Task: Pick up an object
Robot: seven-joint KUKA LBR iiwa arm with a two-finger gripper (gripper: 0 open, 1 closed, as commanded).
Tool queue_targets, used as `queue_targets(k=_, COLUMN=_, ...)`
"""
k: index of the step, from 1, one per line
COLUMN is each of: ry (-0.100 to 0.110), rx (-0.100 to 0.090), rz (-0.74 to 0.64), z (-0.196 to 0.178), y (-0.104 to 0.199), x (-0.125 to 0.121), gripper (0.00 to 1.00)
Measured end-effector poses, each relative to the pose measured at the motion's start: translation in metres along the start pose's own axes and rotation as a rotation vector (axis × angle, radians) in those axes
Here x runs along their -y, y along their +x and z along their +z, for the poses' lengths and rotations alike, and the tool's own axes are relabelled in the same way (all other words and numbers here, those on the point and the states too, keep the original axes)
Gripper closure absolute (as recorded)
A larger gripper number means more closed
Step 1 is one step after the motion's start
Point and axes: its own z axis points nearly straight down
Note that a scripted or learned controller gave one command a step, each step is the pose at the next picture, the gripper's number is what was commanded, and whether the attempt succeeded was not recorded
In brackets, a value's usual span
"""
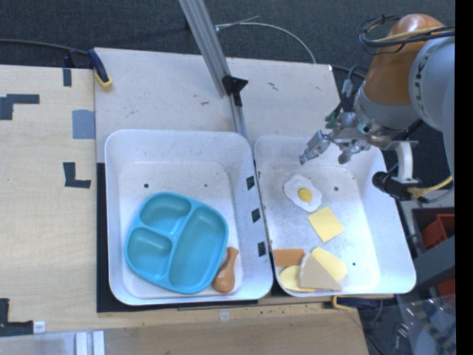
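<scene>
In the right bin [384, 228] lie a fried egg [303, 194], a yellow cheese square [325, 223], an orange piece [288, 257] and a pale wedge on a yellow slice [319, 271] near the front wall. My gripper [329, 148] hangs above the bin's far end, up and to the right of the egg. Its fingers [311, 149] stand apart, open, with nothing between them. The left bin [122, 198] holds a blue divided plate [176, 241] and a tan drumstick [228, 270] at the plate's right side.
A metal pole [205, 35] slants across the bench behind the bins. A yellow-handled tool [101, 71] lies at the back left. A black-and-white part [395, 174] of the arm overhangs the right bin's right wall.
</scene>
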Motion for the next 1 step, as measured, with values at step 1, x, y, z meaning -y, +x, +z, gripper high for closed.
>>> queue_targets(k=1, ry=-0.009, rx=0.005, rz=0.004, z=-0.1467, y=-0.0735, x=0.0129, gripper=0.0)
